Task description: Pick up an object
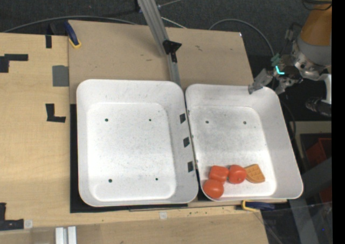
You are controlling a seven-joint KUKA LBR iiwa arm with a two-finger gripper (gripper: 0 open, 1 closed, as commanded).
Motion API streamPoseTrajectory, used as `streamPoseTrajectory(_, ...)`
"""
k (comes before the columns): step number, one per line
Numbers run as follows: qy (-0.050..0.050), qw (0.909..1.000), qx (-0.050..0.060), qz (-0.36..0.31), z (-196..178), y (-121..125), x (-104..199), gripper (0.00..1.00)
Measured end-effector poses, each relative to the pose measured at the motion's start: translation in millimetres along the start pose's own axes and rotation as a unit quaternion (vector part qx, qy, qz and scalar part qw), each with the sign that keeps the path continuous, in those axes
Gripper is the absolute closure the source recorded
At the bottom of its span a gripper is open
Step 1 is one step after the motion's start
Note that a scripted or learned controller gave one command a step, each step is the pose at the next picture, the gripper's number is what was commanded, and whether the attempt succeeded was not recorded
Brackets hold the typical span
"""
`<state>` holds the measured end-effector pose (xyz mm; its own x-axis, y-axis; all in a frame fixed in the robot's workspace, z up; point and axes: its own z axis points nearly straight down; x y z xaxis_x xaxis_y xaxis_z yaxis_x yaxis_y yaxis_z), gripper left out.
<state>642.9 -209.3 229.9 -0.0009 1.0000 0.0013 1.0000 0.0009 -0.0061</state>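
Three red tomato-like pieces (224,177) and an orange waffle-patterned piece (255,173) lie together in the near corner of the right bin (226,130). My gripper (261,82) hangs at the far right corner of that bin, over its rim, well away from the objects. Only a grey finger tip shows below the wrist with its green light. Nothing is seen held.
The left bin (129,140) sits beside the right one. A slanted metal pole (156,22) rises behind the bins. Black tape marks and a blue-yellow clamp (73,34) are on the wooden bench at left.
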Motion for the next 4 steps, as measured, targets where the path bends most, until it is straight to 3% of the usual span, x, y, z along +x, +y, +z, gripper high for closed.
streamPoseTrajectory(1,-0.001,1.0,-0.002,-0.001,-3,1,0,0.0)
streamPoseTrajectory(3,0.0,1.0,0.001,-0.001,125,7,1,0.0)
streamPoseTrajectory(4,-0.001,1.0,-0.001,-0.001,143,6,3,0.0)
